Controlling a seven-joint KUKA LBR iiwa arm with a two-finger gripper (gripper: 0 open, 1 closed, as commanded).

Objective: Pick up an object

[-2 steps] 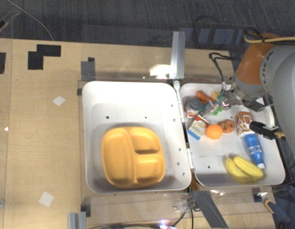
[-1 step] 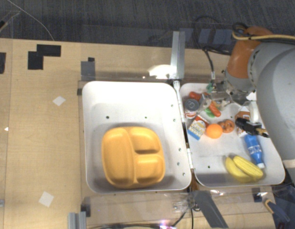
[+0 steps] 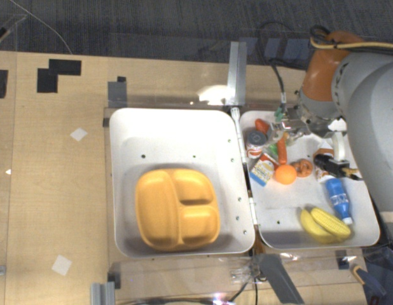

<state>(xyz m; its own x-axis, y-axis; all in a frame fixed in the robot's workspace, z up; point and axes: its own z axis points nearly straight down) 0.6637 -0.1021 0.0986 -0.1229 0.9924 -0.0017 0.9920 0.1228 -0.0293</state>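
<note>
You see the bench (image 3: 50,189) in pale wood, carrying two white bins side by side. The arm (image 3: 368,107) comes in from the right, grey and bulky, with its orange band (image 3: 322,72) above the wrist, and it hangs over the far part of the right bin (image 3: 292,224). The left bin (image 3: 177,138) holds a yellow divided tray (image 3: 176,206), which lies in its near half. In the right bin, bananas (image 3: 324,224) lie near the front edge, with a blue bottle (image 3: 338,199) just beyond them, tilted toward the right wall. An orange ball (image 3: 285,175) sits near the bin's middle, a small brown item (image 3: 304,168) just to its right and a red, white and blue carton (image 3: 261,170) to its left by the dividing wall. A thin orange stick (image 3: 282,150) runs up from the ball toward the claw (image 3: 287,127). A small red piece (image 3: 261,125) and a round can (image 3: 255,138) sit in the far left corner. The claw is low over the far end of the right bin, close to the stick's top; you cannot tell whether it is open or closed.
</note>
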